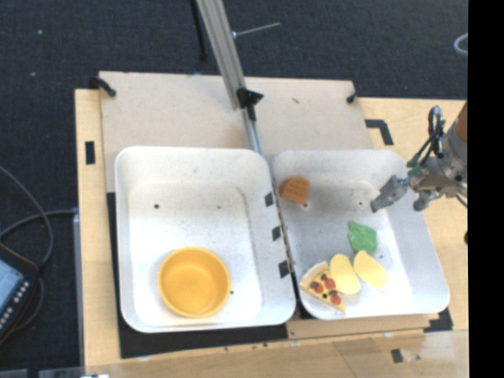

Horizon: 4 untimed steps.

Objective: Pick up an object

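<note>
The right bin (409, 290) holds a brown round piece (295, 190) near its back left corner. Toward its front lie a green piece (363, 236), two yellow pieces (344, 273) (370, 269) and a pizza slice toy (322, 287). My gripper (403, 198) hangs over the bin's back right part, above and to the right of the green piece. Its two fingers stand apart with nothing between them.
A yellow bowl (194, 281) sits in the front of the left bin (189, 172). A slanted metal post (224, 46) rises from behind the divide between the bins. The arm's wrist enters at the right edge.
</note>
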Motion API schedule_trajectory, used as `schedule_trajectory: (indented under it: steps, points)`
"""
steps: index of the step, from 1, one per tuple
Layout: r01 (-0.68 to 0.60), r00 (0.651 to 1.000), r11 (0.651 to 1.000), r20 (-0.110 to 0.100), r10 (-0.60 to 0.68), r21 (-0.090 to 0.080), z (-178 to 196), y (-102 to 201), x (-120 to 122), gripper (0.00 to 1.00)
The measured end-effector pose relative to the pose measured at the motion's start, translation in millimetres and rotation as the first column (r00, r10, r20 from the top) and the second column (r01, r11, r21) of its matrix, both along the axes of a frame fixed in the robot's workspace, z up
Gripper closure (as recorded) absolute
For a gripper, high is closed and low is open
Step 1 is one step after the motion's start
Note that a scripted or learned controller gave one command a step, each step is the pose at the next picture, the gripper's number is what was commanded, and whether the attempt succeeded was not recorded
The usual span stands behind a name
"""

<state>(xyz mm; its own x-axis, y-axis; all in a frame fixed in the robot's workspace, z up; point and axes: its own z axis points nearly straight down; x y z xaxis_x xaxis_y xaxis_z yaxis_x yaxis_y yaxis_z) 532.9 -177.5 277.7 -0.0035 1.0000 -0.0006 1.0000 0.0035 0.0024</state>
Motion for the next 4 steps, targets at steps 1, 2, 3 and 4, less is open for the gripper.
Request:
schedule_trajectory:
  steps: [1,2,3,4]
  points:
    - [0.001,1.0,1.0,0.001,-0.001,0.0,0,0,0,0.0]
    - [0.004,1.0,1.0,-0.001,-0.004,0.0,-58,-5,0,0.0]
    - [0.004,1.0,1.0,-0.007,-0.004,0.001,-120,0,1,0.0]
    - [0.004,1.0,1.0,-0.006,-0.004,0.0,-172,0,0,0.0]
